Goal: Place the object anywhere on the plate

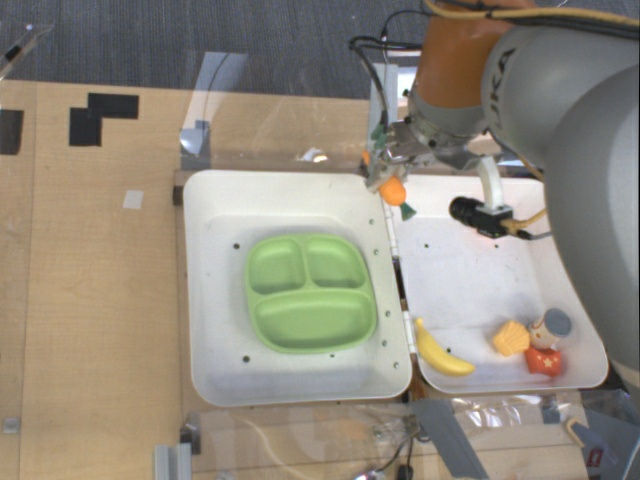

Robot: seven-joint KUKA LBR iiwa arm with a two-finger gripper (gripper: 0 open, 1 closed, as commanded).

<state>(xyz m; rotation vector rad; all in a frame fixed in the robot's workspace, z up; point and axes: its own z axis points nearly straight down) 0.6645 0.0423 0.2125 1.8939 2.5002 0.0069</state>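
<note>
Arm in from right, orange band high over far edge of right bin. Gripper low at far rim, right where the two bins meet. Grip state not readable from this angle: too small and dark to say spread or clamped.

Task thing: small orange toy with green tip, looks like a carrot. Seen directly under gripper and touching it in this view, over the seam between bins, near far rim. Held or merely behind the tip: cannot say. Well apart from plate.

Plate: light green, three compartments, two small on far side and one wide on near side. Flat in middle of left bin.

Right bin, near end: banana by the near-left corner, lying against the rim. Yellow block further right, apart from banana. Red toy just beside block, touching or nearly. Grey-blue round piece just behind red toy.

Bench: pale wood, black marks at far left.
</note>
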